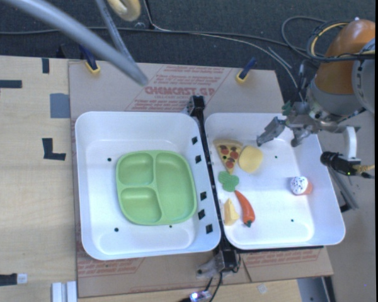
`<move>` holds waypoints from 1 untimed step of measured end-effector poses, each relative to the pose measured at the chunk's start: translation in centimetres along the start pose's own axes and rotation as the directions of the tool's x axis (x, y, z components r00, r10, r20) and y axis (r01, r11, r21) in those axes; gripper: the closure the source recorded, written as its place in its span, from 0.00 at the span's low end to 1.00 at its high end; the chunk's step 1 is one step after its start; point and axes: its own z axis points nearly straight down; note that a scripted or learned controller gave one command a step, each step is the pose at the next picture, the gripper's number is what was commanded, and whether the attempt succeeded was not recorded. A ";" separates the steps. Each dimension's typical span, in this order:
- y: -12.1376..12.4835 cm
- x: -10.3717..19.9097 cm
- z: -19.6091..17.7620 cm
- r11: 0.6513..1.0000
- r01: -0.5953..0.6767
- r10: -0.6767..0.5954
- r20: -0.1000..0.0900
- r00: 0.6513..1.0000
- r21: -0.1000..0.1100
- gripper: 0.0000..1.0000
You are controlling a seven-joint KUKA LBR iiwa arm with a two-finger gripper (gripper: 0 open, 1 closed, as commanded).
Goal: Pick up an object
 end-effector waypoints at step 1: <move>0.3 0.0 -0.9 1.000 0.004 -0.004 0.002 1.000 -0.014 0.00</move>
